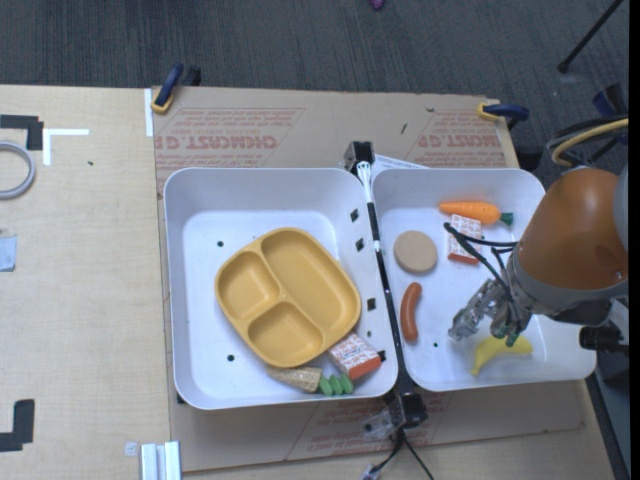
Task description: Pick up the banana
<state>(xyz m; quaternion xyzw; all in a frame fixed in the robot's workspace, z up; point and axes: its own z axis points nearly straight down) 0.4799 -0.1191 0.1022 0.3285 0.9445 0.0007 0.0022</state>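
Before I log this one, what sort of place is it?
Probably a robotics lab bench: two white bins of toy food like the banana, cardboard clamped to the benchtop, carpet beyond.

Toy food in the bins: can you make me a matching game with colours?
Things:
1. banana
2. carrot
3. sausage
4. divided plate

Places and colours:
A. orange, at the far edge of the right bin
B. yellow, in the left bin
C. red, near the wall between the bins
D. yellow, by the gripper at the right bin's near edge

Pairs: 1-D, 2-A, 3-C, 4-B
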